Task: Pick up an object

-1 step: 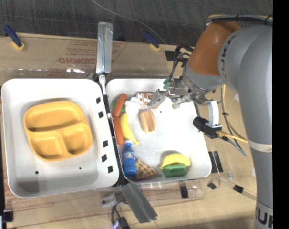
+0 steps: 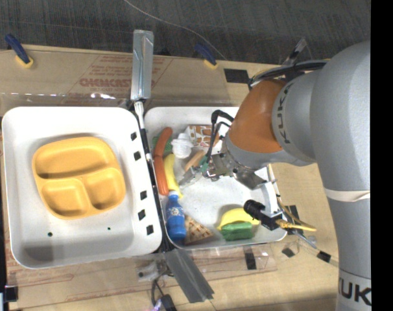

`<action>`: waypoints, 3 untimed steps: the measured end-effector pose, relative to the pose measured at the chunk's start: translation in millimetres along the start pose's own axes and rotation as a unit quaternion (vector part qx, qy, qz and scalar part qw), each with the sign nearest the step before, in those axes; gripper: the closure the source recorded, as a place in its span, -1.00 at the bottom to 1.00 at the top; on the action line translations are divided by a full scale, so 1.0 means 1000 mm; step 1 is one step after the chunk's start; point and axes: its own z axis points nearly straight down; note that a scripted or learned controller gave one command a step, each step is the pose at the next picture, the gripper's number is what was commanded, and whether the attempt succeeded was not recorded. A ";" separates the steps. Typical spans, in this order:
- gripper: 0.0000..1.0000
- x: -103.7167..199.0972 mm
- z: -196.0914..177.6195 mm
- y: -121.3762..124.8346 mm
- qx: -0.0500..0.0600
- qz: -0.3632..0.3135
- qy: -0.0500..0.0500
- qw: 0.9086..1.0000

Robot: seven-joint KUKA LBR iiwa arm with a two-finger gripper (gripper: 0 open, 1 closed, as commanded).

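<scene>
Two white bins (image 2: 15, 173) are seen on a tan tabletop (image 2: 73, 284). A yellow tray (image 2: 78, 175) is seen in the left one. In the right, a red-orange sausage (image 2: 160, 161), a blue bottle (image 2: 176, 218) and a yellow-green sponge (image 2: 237, 224) are seen. The arm (image 2: 326, 122) is coloured grey, with an orange band (image 2: 261, 118).

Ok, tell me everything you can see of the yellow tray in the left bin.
The yellow tray lies flat in the left bin, a bit towards the bin's far side. It looks like moulded plastic with rounded corners and three compartments: one long one along the far side and two smaller ones nearer the camera. It rests on the bin floor, apart from the walls, and nothing else touches it.
</scene>
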 end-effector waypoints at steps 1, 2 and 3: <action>-1.00 -0.006 -0.036 -0.012 -0.004 -0.022 -0.002 1.000; -1.00 0.008 0.005 0.073 -0.007 -0.105 -0.005 0.994; -1.00 -0.022 0.003 0.095 0.025 -0.301 0.013 0.953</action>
